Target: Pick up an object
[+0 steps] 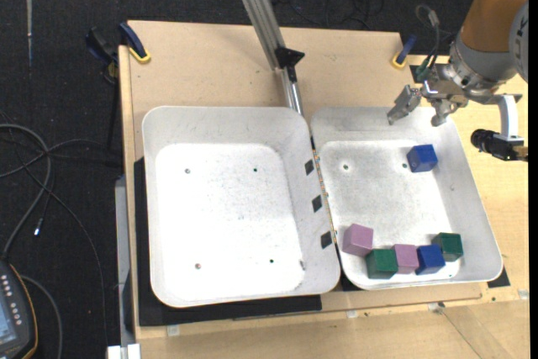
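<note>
Item one: the gripper (422,107), which I read as released, its two fingers splayed apart with nothing between them, hanging over the far rim of the right bin (471,181) on the grey arm (492,29) that reaches in from the right. Item two: a lone blue cube (422,158), lying by itself in the far half of that bin, near the gripper and a little toward me from it; I judge it the easiest candidate, since it stands well apart from the others and the fingers could close around it without nudging a neighbour. Item three: a cluster along the near wall of the same bin, touching or nearly so: a lilac cube (358,239), a dark green cube (382,262), a second lilac cube (407,257), a second blue cube (430,258) and a second green cube (450,245). Packed against the wall like this, they leave little room for a finger on either side. Item four: the left bin (160,147), alongside. Status: nothing lifted yet; I would expect a descent onto the lone cube.
</note>
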